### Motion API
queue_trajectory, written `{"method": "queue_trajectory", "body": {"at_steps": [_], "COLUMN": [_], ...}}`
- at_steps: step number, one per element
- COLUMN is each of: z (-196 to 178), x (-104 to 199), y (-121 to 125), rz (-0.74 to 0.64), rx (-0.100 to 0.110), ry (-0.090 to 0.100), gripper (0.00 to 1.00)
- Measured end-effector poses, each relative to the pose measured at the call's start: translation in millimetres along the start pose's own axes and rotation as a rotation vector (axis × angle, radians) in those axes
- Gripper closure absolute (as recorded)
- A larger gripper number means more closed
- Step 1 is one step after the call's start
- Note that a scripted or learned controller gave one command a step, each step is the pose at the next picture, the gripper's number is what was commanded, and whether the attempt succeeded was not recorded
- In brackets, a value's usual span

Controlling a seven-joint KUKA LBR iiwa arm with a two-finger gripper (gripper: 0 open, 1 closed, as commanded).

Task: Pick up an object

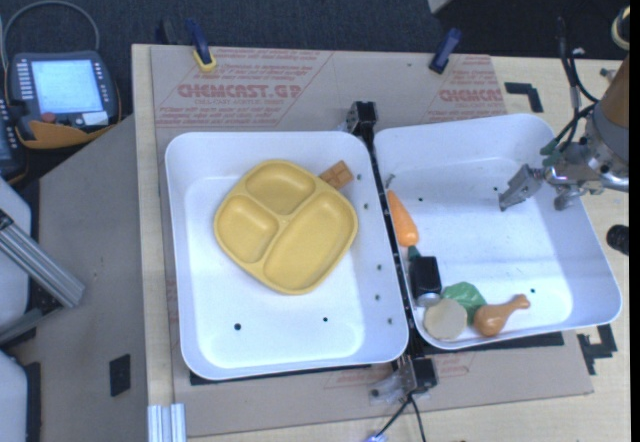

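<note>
My pincer (535, 185) spread wide, holding nothing, above right bin (480, 145), carrot (402, 219) and drumstick (500, 314) well off.

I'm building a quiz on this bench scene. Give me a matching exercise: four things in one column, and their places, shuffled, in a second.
Things:
1. yellow plate
2. carrot
3. drumstick
4. gripper

Places:
A. near edge of the right bin
B. left bin
C. above the right bin's right side
D. right bin, along its left wall

Pairs: 1-B, 2-D, 3-A, 4-C
</note>
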State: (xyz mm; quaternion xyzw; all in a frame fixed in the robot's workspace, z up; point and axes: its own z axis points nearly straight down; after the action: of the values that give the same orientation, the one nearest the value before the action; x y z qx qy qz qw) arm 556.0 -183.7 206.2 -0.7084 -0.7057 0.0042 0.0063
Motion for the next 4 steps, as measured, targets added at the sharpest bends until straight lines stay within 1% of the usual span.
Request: {"method": "queue_trajectory", "body": {"at_steps": [1, 2, 3, 4], "z": [-8, 53, 100, 116], "x": [1, 7, 8, 5], "y": [3, 3, 14, 16], "rz": [-0.004, -0.004, -0.004, -0.003], "rx": [-0.015, -0.010, -0.016, -0.015], "ry": [-0.003, -0.001, -0.003, -0.005], "gripper": [0.00, 0.00, 0.00, 0.00]}}
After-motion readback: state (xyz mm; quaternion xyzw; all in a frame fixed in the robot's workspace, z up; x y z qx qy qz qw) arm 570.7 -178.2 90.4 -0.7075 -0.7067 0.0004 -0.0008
